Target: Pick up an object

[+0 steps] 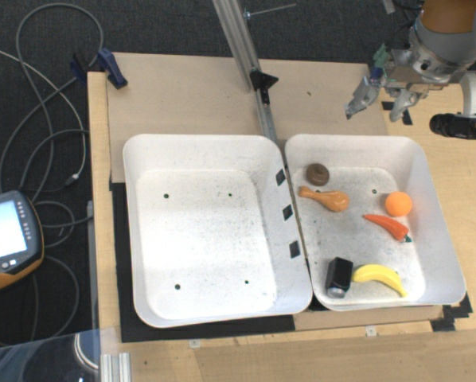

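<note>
Nearest the lens, at six o'clock of the right bin (pixel 441 249): one black box (pixel 338 276), standing slightly tilted, and just beside it one yellow banana (pixel 379 278), long axis running from nine o'clock toward four, curved back upward, tip pointing to four o'clock. Counted inside that bin, five things in all: banana, black box, one carrot (pixel 388 226), one orange ball (pixel 398 204), one tan drumstick-shaped toy (pixel 326 199), plus one brown round piece (pixel 317 173) at eleven o'clock, making six. Carrot lying with its long axis from ten to four o'clock, thick end toward four, just under the orange ball and near touching it. Drumstick toy lying nearly level, narrow end toward nine o'clock, bulb toward three. Two white bins side by side on the surface (pixel 182 94); left bin (pixel 142 157) showing only specks and four small dark holes.

Up at one o'clock, beyond the right bin's far rim, the hand (pixel 380 102) hanging over bare surface, well apart from every object, fingers (pixel 363 99) spread and pinching nothing. Arm above it cut off by the top edge, only the orange band and grey wrist visible. At nine o'clock, a pendant with a lit screen (pixel 3 241), partly cut off by the left edge. Cannot tell what the brown round piece really is.
</note>
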Controlling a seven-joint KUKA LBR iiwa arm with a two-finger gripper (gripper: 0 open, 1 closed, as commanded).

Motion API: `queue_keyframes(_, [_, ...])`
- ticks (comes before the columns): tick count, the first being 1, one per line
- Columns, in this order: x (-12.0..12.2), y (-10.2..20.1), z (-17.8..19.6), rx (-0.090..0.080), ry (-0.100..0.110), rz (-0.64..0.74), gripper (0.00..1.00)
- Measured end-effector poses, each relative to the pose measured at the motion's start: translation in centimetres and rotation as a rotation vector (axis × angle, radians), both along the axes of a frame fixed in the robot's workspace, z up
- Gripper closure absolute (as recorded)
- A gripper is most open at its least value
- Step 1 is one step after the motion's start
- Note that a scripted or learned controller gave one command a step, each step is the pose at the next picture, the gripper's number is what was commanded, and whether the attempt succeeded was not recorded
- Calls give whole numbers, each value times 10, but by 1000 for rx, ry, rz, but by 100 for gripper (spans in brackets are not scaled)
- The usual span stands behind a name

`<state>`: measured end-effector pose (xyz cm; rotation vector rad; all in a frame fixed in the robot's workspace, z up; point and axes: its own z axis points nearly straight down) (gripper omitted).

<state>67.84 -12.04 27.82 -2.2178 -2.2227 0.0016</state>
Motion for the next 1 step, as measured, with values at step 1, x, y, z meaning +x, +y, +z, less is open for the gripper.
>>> queue_keyframes(1, [0,0,0,-1,0,0,0])
